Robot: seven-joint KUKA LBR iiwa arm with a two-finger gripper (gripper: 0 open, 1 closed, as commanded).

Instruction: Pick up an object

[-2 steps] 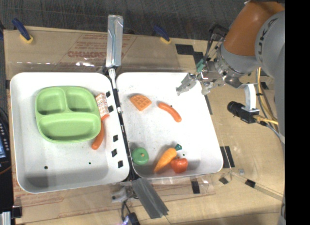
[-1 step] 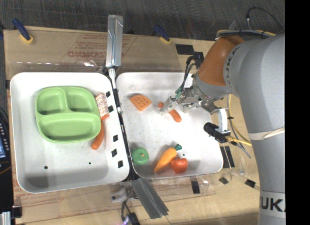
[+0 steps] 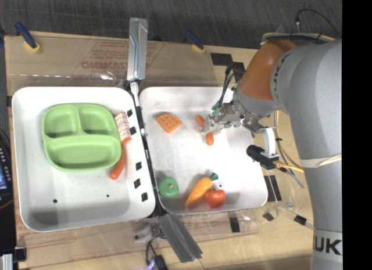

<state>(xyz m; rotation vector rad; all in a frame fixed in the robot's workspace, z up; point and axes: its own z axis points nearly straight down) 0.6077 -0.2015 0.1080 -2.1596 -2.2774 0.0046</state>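
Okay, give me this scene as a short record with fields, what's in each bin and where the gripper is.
left bin: green divided tray, small wrapped packet, orange sausage-like piece by the tray's right edge
right bin: waffle, two small orange pieces, green round item, carrot, red tomato-like item
gripper: over the right bin's upper right, next to the small orange pieces
grasp: cannot tell

Grey arm with an orange band

The arm (image 3: 311, 118) has smooth, rounded light-grey casings and a glossy orange band (image 3: 263, 71) above the wrist. Thin black cables loop over the band and yellowish wires trail by a black fitting lower down. Bold dark letters "UK" mark the base. The pincer (image 3: 216, 119) is small, metallic, with greenish parts.
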